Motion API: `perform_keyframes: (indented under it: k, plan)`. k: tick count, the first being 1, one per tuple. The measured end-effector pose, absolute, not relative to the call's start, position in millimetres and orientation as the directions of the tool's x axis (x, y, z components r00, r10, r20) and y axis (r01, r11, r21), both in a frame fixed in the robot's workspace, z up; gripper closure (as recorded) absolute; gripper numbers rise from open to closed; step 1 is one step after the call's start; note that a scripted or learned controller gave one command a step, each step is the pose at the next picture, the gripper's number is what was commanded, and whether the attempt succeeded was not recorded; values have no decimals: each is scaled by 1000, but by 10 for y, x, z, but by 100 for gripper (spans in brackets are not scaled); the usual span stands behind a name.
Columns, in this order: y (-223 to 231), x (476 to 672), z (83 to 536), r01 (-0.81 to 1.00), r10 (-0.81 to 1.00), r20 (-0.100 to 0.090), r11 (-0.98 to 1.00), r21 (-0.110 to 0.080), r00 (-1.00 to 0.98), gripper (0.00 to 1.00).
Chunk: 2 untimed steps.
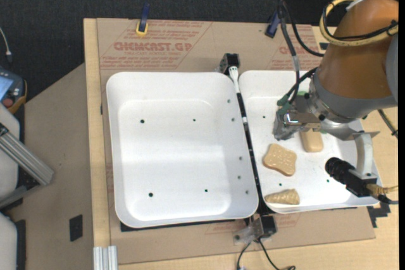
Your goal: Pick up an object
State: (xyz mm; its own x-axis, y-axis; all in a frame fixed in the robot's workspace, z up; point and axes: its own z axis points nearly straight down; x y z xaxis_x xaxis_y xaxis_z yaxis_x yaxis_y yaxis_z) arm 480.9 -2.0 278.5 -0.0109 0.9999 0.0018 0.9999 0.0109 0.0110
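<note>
Nearest the camera, a small tan wedge (282, 197) lies against the near rim of the right bin (256, 95), well apart from the gripper. A little farther in, a toast-shaped piece (280, 159) lies flat on the bin floor. It sits just nearward of the gripper (281, 131), close under its tip, with a narrow strip of white floor showing between them. Farther still, a pale block (311, 141) lies just beside the gripper on the view's right. Its far end is tucked under the grey wrist, so its full outline is hidden. The gripper hangs low over the bin floor, left of the bin's middle, between the block and the wall shared with the other bin. From this angle its dark body hides the tip, and whether it is open or closed cannot be told. Nothing can be seen held in it. The arm (357, 66), grey below and orange above, covers the far right part of this bin. The left bin (120, 148) stands alongside, its white floor marked with a few small dark dots. Both bins rest on a cardboard sheet (158, 44) with red lettering. At the sheet's far edge a blue clamp (144, 19) grips it.
</note>
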Motion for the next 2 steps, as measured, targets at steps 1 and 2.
perform_keyframes:
  k: [1, 2]
  plan:
    - [217, 4806, 4768, 1000, 1000, 3, 5, 22, -5, 0]
    - [432, 4772, 3052, 1000, 1000, -2, 0, -18, 0, 0]
